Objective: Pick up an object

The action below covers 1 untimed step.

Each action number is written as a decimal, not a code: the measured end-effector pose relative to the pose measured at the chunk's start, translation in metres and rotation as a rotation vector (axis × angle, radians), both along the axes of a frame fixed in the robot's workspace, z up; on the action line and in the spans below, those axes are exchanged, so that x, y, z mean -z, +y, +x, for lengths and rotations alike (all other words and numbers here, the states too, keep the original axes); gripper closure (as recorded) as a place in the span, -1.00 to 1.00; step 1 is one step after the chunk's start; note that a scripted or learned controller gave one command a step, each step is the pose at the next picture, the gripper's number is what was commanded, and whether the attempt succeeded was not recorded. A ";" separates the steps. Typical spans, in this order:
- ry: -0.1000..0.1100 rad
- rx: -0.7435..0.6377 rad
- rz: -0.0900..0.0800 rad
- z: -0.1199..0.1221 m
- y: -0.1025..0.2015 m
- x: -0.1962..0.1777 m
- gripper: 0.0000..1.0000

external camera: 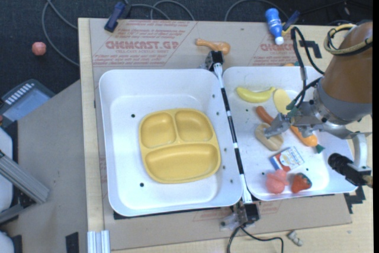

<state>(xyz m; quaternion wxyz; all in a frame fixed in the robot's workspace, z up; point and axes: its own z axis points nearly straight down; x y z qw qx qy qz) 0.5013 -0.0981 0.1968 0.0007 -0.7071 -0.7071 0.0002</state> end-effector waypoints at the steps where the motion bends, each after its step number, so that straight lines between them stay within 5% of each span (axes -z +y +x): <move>1: -0.002 0.000 -0.001 0.037 0.004 0.112 -1.00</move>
